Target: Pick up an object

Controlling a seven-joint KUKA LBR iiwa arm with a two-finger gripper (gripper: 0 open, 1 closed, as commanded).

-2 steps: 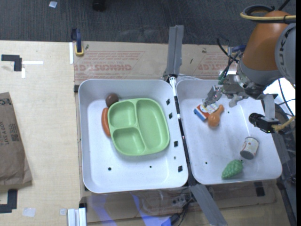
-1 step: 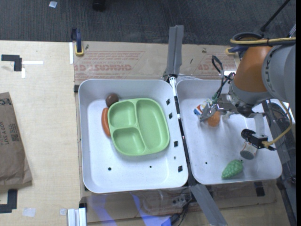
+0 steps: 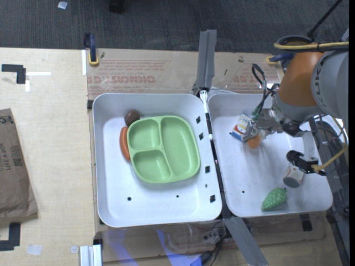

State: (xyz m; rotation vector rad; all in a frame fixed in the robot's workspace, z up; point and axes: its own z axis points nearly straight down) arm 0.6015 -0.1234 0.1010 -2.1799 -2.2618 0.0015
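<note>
Looking down on the table (image 3: 50,121), we see two white bins side by side. R bin (image 3: 244,176): the end effector (image 3: 251,131) sits low near the bin's far-left corner, w/ the grey arm (image 3: 333,87) and its orange band (image 3: 299,79) behind it toward the right edge. At its tip lie a small white-blue packet (image 3: 240,127) and, just on the near side, a small orange lump (image 3: 253,143). Both are right against the tool, but we can't tell if either is gripped, nor whether the end effector is wide or narrow; the tip is too cluttered to read. A green bumpy item (image 3: 274,199) lies well apart, by the bin's near edge. L bin (image 3: 111,204): a green 3-compartment plate (image 3: 164,147) takes the middle, turned a bit askew. A brown round thing (image 3: 132,117) touches its far-left corner, and an orange oblong thing (image 3: 123,143) lies along its left side. A brown paper bag (image 3: 11,165) lies at the table's left edge.
</note>
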